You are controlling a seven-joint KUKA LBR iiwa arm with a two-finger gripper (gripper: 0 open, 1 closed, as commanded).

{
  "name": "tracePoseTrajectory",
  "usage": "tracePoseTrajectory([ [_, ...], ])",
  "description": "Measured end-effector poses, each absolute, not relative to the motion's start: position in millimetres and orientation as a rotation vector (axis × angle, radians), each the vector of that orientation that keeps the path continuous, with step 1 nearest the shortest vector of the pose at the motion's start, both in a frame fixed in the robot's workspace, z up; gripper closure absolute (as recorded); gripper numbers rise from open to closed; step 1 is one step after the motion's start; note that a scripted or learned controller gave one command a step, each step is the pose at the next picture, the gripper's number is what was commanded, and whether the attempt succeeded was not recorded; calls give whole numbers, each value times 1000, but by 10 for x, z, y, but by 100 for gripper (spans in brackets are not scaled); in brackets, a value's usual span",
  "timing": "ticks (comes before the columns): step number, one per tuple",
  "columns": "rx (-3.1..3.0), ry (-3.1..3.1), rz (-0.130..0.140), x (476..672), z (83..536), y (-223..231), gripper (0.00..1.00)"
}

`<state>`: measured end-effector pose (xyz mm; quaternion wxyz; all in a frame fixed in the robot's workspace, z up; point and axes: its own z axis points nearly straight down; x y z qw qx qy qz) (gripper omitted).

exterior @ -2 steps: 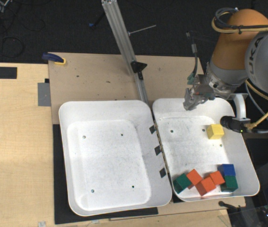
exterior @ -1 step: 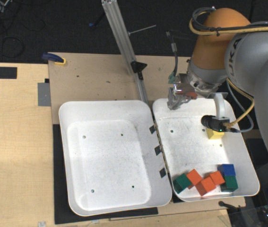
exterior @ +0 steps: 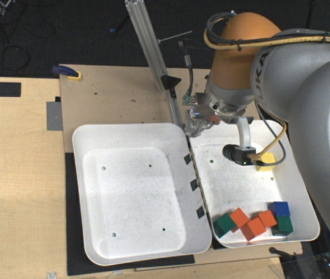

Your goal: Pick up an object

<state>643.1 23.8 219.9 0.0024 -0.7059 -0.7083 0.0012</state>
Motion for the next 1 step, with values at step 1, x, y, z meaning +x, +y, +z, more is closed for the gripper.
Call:
tracePoseTrajectory([
  [1,-2214,-2221,5,6327,2242,689,100],
])
